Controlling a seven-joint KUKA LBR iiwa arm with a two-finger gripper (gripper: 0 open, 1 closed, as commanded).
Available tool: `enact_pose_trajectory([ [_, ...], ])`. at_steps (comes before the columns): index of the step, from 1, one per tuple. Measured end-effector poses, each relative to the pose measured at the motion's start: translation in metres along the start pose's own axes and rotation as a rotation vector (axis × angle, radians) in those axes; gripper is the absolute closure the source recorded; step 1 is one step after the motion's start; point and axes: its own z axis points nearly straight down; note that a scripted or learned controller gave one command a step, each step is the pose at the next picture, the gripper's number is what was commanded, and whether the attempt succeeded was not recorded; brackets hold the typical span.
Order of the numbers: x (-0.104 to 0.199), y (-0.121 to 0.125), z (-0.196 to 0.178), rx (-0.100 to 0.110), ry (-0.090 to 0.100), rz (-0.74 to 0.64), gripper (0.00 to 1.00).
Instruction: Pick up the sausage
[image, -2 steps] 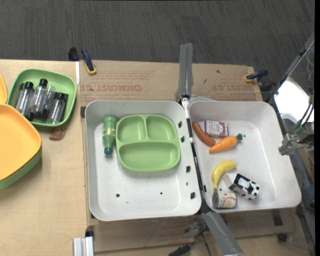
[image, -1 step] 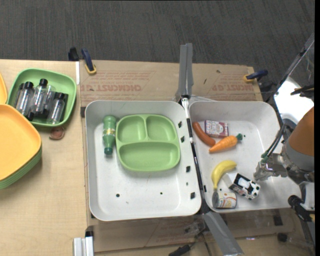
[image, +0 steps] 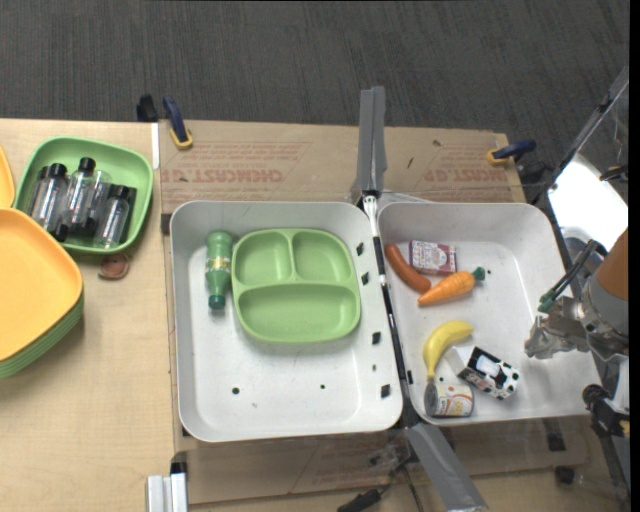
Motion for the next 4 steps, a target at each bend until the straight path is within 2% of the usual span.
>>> enact_pose_trajectory([
  [1,0.001,-0.001,0.017,0.002,0.001,0.172,1.0],
  [2,-0.001,0.0,0.001,0.0,0.0,0.274,1.0],
  [3,0.053,-0.016,0.017,0.003,0.001,0.458,1.0],
  [4,0.009,0.013,0.017,0.002,-0.001,0.597,1.0],
])
